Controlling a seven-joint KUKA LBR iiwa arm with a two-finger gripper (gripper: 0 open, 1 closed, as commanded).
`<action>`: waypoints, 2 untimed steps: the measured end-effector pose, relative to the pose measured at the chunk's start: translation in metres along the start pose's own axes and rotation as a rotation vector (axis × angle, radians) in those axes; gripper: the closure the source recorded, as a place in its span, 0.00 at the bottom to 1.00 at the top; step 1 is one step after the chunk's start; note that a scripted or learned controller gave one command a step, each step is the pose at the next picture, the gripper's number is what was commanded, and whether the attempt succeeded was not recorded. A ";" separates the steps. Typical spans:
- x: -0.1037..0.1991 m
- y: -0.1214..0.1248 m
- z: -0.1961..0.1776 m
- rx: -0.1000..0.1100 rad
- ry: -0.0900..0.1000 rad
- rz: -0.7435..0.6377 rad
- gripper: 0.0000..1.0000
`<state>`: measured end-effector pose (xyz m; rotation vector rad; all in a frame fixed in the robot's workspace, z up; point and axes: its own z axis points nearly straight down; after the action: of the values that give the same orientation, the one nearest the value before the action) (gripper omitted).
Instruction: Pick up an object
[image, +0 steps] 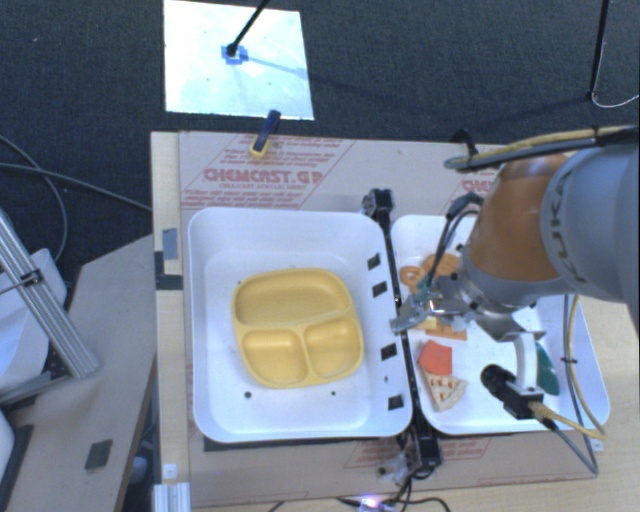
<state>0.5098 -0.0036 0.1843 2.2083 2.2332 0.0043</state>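
Camera view: gripper hangs low over right bin, near red piece.

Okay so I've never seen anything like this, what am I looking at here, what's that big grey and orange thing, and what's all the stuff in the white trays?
One camera looks down at a slant on a bench. The grey and orange thing is a robot arm reaching in from the right; its gripper hangs low over the right bin, and I can't tell whether it holds anything. The left bin holds a yellow divided plate. The right bin holds small toy food: a red piece, a pizza-like slice and a dark green piece.
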 end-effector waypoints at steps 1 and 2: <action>-0.027 -0.024 0.000 0.003 -0.002 0.012 0.00; -0.026 -0.022 -0.011 -0.001 -0.001 0.006 1.00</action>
<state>0.4880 -0.0294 0.1950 2.2146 2.2255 0.0043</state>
